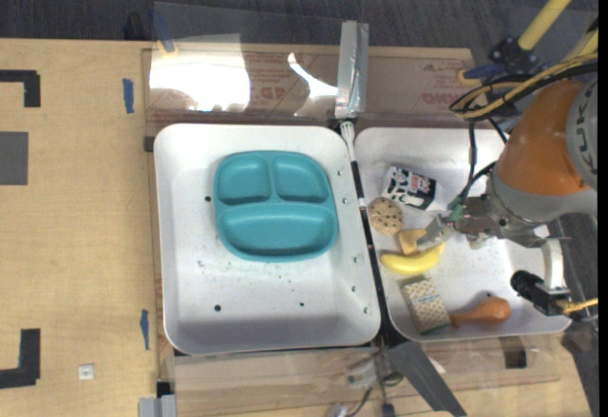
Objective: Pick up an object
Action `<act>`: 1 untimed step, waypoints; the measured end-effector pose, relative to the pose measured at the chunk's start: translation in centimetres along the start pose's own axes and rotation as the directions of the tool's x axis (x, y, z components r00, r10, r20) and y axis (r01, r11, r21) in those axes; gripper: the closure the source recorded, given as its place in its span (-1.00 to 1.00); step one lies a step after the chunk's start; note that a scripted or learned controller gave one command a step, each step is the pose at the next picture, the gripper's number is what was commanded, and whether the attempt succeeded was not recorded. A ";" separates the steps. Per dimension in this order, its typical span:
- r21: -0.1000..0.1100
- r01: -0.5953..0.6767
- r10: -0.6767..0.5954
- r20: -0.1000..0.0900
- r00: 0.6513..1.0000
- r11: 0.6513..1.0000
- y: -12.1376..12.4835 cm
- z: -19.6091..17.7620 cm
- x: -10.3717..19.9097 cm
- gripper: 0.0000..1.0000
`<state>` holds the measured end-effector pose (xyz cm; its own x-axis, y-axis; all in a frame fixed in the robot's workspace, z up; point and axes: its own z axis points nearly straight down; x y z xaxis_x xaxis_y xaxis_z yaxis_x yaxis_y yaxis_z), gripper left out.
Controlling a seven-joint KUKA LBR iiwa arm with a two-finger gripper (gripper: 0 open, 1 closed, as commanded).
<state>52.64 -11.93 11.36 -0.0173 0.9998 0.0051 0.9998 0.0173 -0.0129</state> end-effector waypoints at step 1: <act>-0.022 0.047 -0.047 0.006 0.999 0.999 3.8 2.6 2.2 -1.00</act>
